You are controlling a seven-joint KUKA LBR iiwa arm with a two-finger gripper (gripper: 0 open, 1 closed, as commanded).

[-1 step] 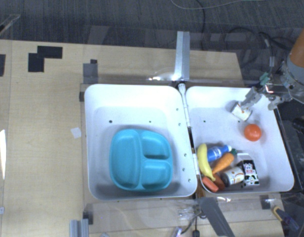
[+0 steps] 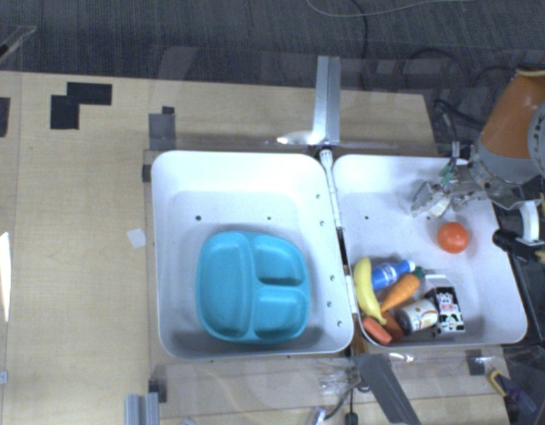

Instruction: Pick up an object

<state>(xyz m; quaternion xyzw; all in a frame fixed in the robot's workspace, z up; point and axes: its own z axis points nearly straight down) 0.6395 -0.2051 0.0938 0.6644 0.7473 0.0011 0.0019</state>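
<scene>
My gripper (image 2: pixel 433 202) hangs over the upper right part of the right bin (image 2: pixel 379 180), with its metal fingers (image 2: pixel 422 203) spread open and nothing between them. An orange ball (image 2: pixel 452 237) lies just below and to the right of the fingertips, apart from them. Further toward the front lies a pile: a yellow banana (image 2: pixel 367 290), a blue bottle (image 2: pixel 392 273), an orange carrot (image 2: pixel 402 292), a small can (image 2: pixel 420 316), a black-and-white box (image 2: pixel 446 306) and a red piece (image 2: pixel 379 331).
The left bin (image 2: pixel 184 193) holds a blue divided plate (image 2: pixel 252 286). A metal post (image 2: pixel 327 96) stands behind the wall shared by the two bins. The arm's grey body with its orange band (image 2: pixel 516 122) comes in at the right edge.
</scene>
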